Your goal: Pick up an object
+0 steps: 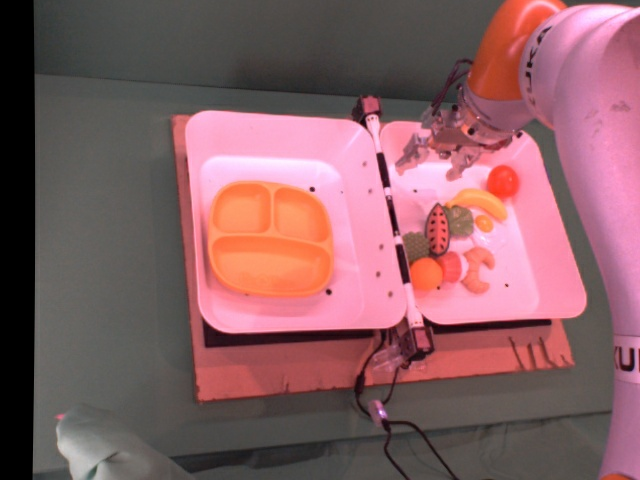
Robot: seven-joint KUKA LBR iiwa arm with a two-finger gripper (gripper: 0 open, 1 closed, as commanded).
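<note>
We list an orange plastic divided plate [270,238] with three compartments, lying flat in the left shallow white bin [262,133]. A black-and-white striped bar [392,223] runs between the two bins. We note a brown board [300,368] beneath them, black cables [400,430] at the front, and green bench cloth [100,268] around.

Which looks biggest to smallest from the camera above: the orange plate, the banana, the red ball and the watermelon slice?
1. Orange plate, by far.
2. Banana and watermelon slice: too alike to rank.
3. Red ball, slightly smaller.
</note>
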